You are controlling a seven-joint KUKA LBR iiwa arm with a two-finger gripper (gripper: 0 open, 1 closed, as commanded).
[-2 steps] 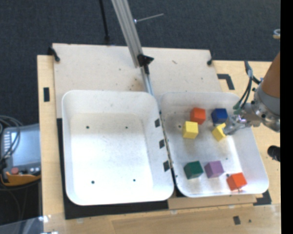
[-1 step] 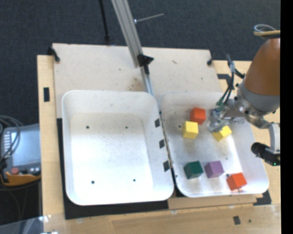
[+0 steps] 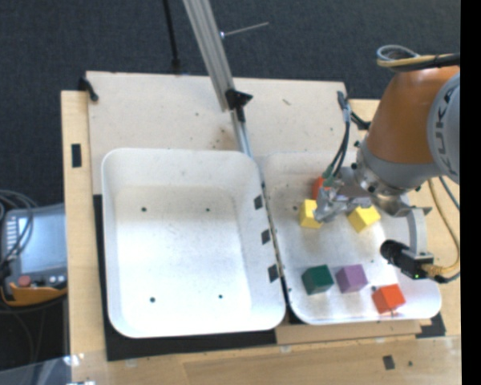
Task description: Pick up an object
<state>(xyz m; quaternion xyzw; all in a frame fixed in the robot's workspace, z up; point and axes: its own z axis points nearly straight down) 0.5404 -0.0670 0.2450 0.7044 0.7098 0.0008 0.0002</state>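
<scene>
The right bin (image 3: 413, 311) holds several small blocks. My gripper (image 3: 329, 203) hangs low over its upper part, under the grey and orange arm (image 3: 405, 131). One yellow block (image 3: 309, 214) lies right against the gripper's left side, and another yellow block (image 3: 365, 218) sits just to its right. An orange piece (image 3: 317, 187) peeks out behind the gripper, partly hidden by it. Nearer the front edge lie a green cube (image 3: 317, 279), a purple cube (image 3: 352, 277) and an orange cube (image 3: 389, 297). The view does not show any block held in the gripper.
The left bin (image 3: 112, 215) sits beside the right one, their rims meeting at a ridge with black clips (image 3: 266, 237). A slanted metal rail (image 3: 212, 46) stands behind the bins. A black cable fitting (image 3: 405, 259) hangs from the arm over the right bin's edge.
</scene>
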